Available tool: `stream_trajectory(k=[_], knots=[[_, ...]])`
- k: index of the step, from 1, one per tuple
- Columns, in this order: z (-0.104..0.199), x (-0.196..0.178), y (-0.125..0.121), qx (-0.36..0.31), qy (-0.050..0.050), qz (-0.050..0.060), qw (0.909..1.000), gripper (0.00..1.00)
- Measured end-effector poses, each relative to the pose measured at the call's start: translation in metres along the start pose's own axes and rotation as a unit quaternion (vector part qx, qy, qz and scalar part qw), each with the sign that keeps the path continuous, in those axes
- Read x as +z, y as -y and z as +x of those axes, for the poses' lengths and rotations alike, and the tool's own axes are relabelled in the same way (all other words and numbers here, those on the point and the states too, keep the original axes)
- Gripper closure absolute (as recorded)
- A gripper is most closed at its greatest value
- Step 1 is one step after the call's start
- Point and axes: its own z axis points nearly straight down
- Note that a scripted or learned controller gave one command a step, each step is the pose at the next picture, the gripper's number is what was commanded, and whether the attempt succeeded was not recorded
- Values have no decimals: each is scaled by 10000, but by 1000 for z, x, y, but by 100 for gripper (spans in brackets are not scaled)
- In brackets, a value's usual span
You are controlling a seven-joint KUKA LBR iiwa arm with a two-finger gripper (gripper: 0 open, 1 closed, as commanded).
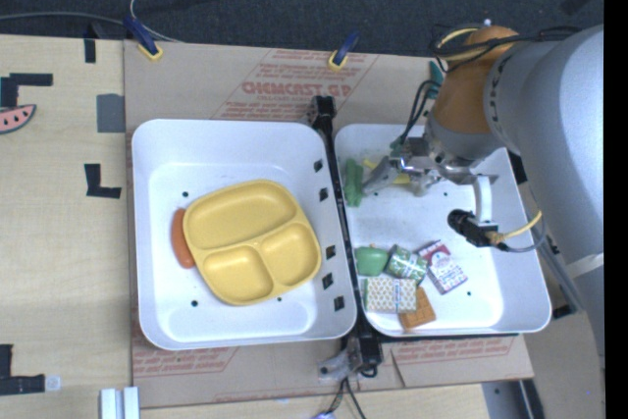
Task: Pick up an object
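My gripper [381,174] is low in the upper left part of the right bin [510,299], reaching leftward from the grey arm with its orange band [469,98]. Its tip is right beside a small green object [353,184] lying against the bin's left wall; whether they touch is unclear. Along the bin's front lie a green rounded piece [371,260], a green packet [404,265], a red and white packet [444,271], a checkered packet [382,294] and an orange cracker-like piece [418,310].
The left bin [162,152] holds a yellow divided plate [253,240] with an orange object [182,240] poking out from under its left edge. A black divider [331,201] runs between the bins. Cables hang off the wrist over the right bin's right side.
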Motion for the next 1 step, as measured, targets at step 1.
stream_trajectory(k=[1], knots=[[-1, -10, 0, 1, 5, -8, 10000, 100]])
